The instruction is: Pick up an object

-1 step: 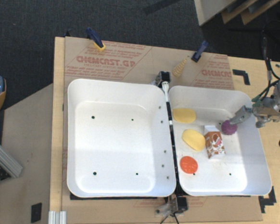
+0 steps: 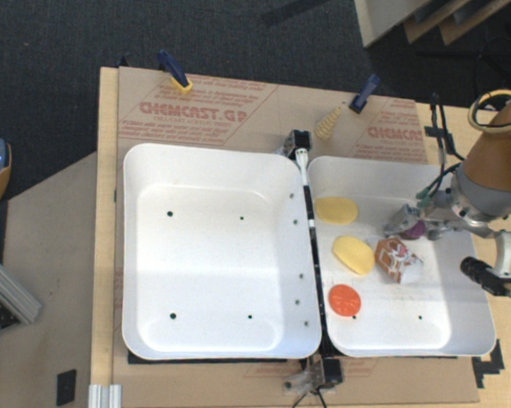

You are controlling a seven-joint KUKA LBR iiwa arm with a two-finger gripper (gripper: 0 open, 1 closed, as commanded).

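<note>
Your gripper (image 2: 410, 221) sits low in the right bin (image 2: 465, 334). The wrapped snack (image 2: 397, 259) lies just below it. You can't tell its grip.

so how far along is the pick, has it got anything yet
Done: the claw is down in the right bin, near its back edge, beside a small purple thing. In hand: nothing visibly lifted; I can't tell whether it has that piece. Left: the grasp and lift. Two yellow pieces, the red disc and the brown wrapped item lie on the bin floor.
</note>
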